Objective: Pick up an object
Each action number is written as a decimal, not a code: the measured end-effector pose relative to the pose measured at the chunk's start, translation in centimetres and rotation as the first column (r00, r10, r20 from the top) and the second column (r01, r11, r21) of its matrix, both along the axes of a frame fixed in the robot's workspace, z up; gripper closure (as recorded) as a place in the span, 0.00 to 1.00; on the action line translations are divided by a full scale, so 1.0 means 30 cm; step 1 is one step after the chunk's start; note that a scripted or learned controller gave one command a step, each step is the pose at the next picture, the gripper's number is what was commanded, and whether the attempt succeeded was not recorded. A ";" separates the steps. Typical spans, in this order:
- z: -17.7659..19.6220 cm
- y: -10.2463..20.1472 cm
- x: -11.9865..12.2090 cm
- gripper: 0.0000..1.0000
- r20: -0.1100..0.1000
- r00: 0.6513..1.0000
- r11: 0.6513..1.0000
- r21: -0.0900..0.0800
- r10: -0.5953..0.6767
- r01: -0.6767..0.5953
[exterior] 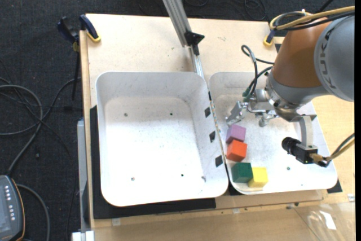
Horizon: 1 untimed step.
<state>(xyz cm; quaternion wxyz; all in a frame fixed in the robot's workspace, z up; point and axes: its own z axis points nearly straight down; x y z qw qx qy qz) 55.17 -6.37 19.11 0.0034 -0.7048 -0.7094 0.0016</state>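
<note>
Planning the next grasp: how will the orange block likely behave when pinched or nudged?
The orange block looks like a stiff, flat-sided cube, so it should slide, not roll. It touches the purple block, so a nudge probably shifts both. It looks small, probably light.

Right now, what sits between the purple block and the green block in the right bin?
In the camera view, the orange block lies between the purple block above and the green block below, touching or nearly touching the purple one.

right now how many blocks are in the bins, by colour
purple block: 1
orange block: 1
green block: 1
yellow block: 1
total: 4, all in the right bin
</note>
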 end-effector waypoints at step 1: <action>0.373 0.060 0.037 0.00 0.017 1.000 1.000 -0.003 -0.001 0.001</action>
